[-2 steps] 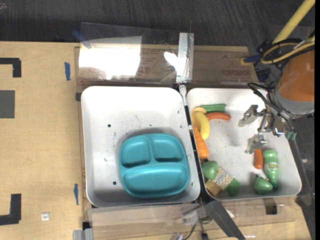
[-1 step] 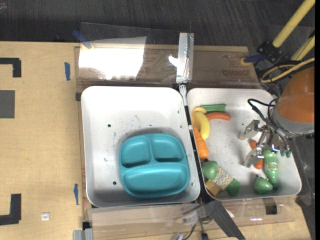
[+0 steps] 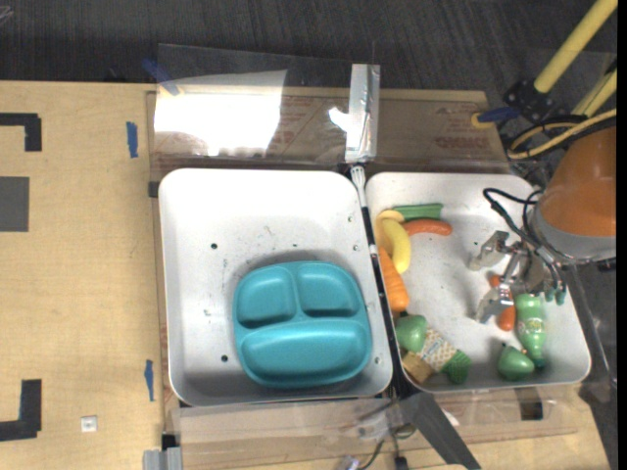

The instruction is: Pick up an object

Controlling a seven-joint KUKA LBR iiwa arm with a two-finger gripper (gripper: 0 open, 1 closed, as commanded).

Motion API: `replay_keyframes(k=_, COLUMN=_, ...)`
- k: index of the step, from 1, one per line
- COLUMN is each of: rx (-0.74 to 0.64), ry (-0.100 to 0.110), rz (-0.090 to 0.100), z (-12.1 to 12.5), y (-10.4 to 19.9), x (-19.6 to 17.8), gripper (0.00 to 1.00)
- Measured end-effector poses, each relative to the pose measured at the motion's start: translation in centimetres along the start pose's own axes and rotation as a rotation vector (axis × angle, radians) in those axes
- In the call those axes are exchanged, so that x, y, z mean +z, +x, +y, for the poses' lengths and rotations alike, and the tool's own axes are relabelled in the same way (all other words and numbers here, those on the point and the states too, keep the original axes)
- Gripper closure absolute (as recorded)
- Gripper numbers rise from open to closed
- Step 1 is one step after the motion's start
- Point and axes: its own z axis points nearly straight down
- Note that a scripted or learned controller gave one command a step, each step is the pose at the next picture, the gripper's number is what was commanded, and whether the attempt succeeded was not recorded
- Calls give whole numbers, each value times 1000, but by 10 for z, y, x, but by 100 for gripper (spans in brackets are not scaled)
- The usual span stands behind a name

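The right bin holds several toy foods. Along its left wall lie a yellow banana, an orange carrot, a green bean and a red chili. A green pepper, a tan cracker and a green cube sit near the front. My gripper hangs low over the bin's right half, open, with bare bin floor between its fingers. A small orange piece lies against the nearer finger. Beside it are a green bottle shape and a green lump.
The left bin holds a teal divided plate. A clear plastic sheet and a metal strip stand behind the bins. Yellow and black cables run at the back right. The arm's orange band overhangs the right bin's edge.
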Motion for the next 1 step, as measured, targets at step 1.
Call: replay_keyframes(k=1, rx=-130, ry=2, rz=0, z=10, y=3, x=0, gripper=0)
